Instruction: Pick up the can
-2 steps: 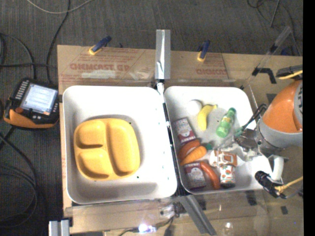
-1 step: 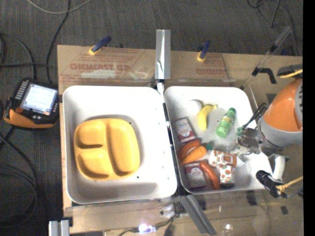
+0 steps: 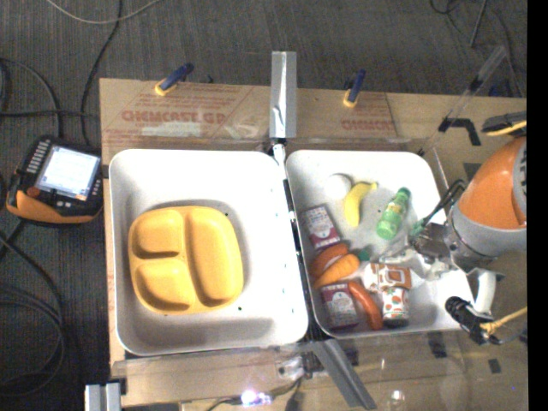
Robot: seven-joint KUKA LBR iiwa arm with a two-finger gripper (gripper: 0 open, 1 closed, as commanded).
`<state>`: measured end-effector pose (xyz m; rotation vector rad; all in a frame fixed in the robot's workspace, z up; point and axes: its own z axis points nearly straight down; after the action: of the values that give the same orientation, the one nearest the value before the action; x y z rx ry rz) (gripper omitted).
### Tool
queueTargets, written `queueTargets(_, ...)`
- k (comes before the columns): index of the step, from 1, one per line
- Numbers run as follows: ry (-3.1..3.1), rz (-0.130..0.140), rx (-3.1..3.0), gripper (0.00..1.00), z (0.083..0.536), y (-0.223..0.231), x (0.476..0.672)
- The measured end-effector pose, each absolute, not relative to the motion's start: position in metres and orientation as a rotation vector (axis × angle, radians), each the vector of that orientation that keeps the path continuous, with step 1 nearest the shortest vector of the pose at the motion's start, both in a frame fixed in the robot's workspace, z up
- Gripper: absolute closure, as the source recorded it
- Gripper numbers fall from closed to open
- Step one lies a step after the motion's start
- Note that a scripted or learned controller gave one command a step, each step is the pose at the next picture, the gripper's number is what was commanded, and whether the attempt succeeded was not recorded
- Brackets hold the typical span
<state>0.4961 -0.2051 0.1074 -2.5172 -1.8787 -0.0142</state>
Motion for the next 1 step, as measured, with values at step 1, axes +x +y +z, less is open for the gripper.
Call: queueTargets(1,-1.866,-0.018,-2.52,0.0,0.092,-0.2025,0.5036)
